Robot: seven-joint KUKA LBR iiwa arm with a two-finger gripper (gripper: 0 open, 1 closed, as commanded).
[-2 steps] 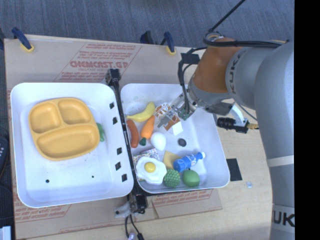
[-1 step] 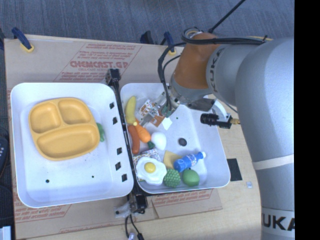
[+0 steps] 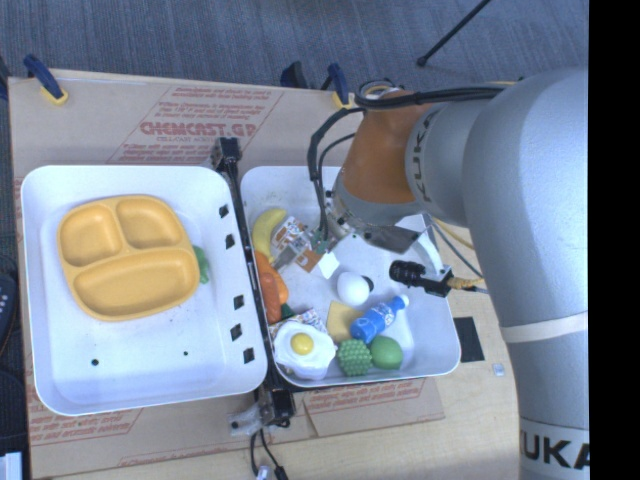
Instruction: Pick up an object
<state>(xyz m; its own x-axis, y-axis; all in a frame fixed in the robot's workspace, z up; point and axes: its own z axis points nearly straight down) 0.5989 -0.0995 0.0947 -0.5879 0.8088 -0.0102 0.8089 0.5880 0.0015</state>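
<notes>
**Pincer low over the right bin's toys**

Beneath the orange-banded wrist, the pincer (image 3: pixel 300 243) hangs in the right bin (image 3: pixel 440 353); I cannot tell its grip. Touching it: a banana (image 3: pixel 265 230). Just beyond: a carrot (image 3: pixel 272 283), a white egg (image 3: pixel 352 288). Farther: a blue bottle (image 3: pixel 380 318), a fried egg (image 3: pixel 304 348). Well apart, in the left bin (image 3: pixel 60 378): a yellow tray (image 3: pixel 128 256).

Two shallow white plastic bins sit side by side on the bench, a left bin (image 3: pixel 60 368) and a right bin (image 3: pixel 440 343). The left one carries one yellow three-compartment tray (image 3: pixel 128 256) and one small green item (image 3: pixel 203 266) tucked at its right edge. The right one carries one yellow banana (image 3: pixel 265 228), one orange carrot-like piece (image 3: pixel 272 286), one white egg (image 3: pixel 352 288), one fried egg (image 3: pixel 303 348), one yellow cheese wedge (image 3: pixel 340 318), one blue bottle (image 3: pixel 378 320), one green bumpy ball (image 3: pixel 353 357) and one smooth green lime (image 3: pixel 387 352).
</notes>
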